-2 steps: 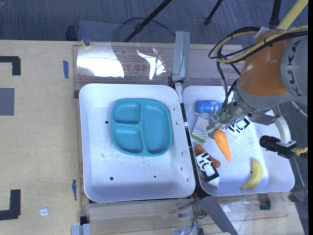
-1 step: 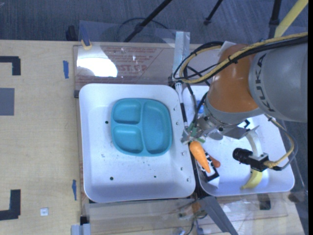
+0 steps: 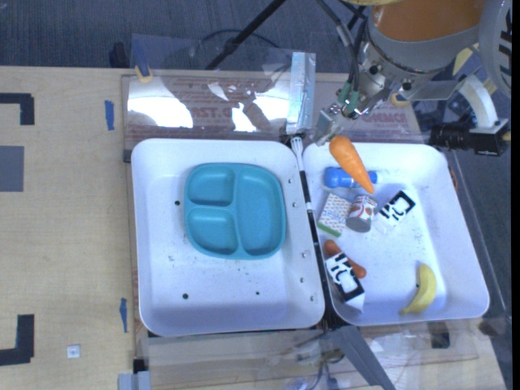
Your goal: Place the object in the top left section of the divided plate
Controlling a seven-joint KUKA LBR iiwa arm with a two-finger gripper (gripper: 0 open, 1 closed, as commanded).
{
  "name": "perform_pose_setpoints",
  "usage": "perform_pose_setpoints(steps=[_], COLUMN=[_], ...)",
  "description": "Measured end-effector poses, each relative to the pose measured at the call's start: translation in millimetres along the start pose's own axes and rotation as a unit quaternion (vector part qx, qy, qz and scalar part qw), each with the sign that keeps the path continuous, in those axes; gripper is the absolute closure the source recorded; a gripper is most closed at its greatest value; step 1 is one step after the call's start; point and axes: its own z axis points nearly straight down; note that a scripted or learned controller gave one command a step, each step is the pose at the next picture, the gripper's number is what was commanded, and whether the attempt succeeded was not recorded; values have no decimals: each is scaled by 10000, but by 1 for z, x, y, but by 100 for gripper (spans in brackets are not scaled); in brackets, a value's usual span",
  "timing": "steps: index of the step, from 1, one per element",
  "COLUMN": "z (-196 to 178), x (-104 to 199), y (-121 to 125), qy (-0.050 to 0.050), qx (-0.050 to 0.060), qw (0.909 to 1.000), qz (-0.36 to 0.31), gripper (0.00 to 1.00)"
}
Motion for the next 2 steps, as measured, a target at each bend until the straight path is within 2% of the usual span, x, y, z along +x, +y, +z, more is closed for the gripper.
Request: perform_pose_setpoints(steps=[1,2], z=[292,295], x=[46,45], y=[14,11], qy=[-24,-24], qx=[-51,-18], qw=[9978,9979], qz=[-655,-647], gripper=[100,0])
